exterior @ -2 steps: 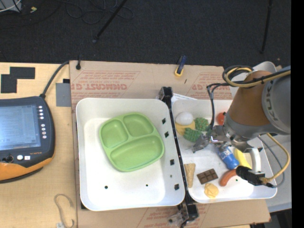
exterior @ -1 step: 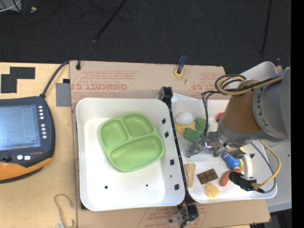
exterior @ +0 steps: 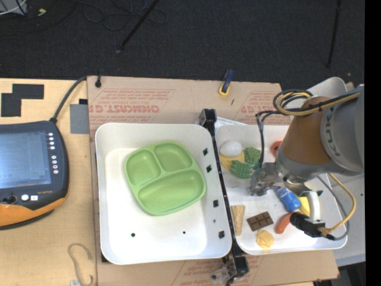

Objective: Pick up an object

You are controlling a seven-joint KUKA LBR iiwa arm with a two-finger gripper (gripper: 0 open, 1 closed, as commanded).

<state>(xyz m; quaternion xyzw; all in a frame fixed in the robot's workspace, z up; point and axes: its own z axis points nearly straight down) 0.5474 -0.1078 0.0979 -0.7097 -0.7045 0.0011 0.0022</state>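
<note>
The arm's wrist, with its orange band (exterior: 306, 139), rose highest toward the camera, reaching in from the right over the right bin (exterior: 333, 252). Below it the gripper (exterior: 262, 185) hung low inside that bin; whether it was apart or together could not be told, and nothing could be seen held in it.

Just up and left of the gripper lay a knobbly green toy (exterior: 243, 164), and beyond that a white egg-shaped piece (exterior: 231, 149). Just right of the gripper lay a blue cylinder (exterior: 288, 199), with a yellow piece (exterior: 303, 207) beside it. Nearer the front rim sat a brown chocolate-bar toy (exterior: 259, 221), a red sausage-like piece (exterior: 283, 222), a tan wedge (exterior: 238, 218) and a yellow lump (exterior: 265, 239). All these pickable objects lay in the right bin.

The left bin (exterior: 119, 231), touching the right one along a black divider, held a green divided plate (exterior: 166, 177). Both bins rested on cardboard (exterior: 149, 100). Well to the left sat a control pendant with a screen (exterior: 27, 165).
</note>
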